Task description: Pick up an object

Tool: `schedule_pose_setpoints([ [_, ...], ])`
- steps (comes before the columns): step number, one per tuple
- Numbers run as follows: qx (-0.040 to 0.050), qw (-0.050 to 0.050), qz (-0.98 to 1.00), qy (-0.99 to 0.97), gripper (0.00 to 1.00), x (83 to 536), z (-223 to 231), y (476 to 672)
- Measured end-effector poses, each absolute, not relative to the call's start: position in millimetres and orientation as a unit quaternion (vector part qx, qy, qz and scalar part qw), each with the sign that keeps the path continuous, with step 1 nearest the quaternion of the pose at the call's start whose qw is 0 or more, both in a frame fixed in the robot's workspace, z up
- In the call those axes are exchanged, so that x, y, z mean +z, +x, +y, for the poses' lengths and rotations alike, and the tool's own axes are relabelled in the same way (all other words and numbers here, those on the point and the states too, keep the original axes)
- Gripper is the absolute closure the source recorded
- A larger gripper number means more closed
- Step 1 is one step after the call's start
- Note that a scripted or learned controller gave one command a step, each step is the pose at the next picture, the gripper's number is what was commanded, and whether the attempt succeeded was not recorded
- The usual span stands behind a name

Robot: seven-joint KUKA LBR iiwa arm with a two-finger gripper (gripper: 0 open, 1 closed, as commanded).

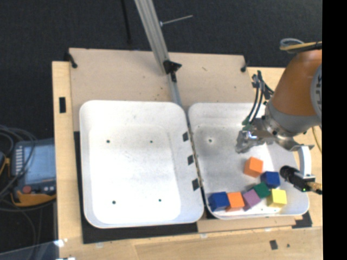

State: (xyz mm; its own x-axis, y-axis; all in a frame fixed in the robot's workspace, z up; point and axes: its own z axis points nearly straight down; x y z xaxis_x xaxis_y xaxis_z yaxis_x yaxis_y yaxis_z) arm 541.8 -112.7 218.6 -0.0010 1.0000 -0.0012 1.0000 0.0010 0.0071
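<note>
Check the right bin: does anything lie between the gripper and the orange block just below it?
No. In the camera view, bare white bin floor separates the gripper from the orange block; the other blocks sit lower.

Pretty even overhead light, nothing harsh. The left bin (133,161) is the brightest thing and nearly washes out, with only faint grey smudges showing. The dark floor (65,15) swallows all detail. Shadows are soft and short, just a thin one along the bin rims. Slightly soft and grainy overall, low-res feel.
</note>
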Motion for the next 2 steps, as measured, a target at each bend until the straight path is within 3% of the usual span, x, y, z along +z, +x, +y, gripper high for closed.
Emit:
schedule_pose_setpoints([
  [1,0.0025,0.003,0.709,0.706,1.00,273,-113,543.8],
  [2,0.0006,0.001,0.709,0.705,1.00,272,-72,552.5],
])
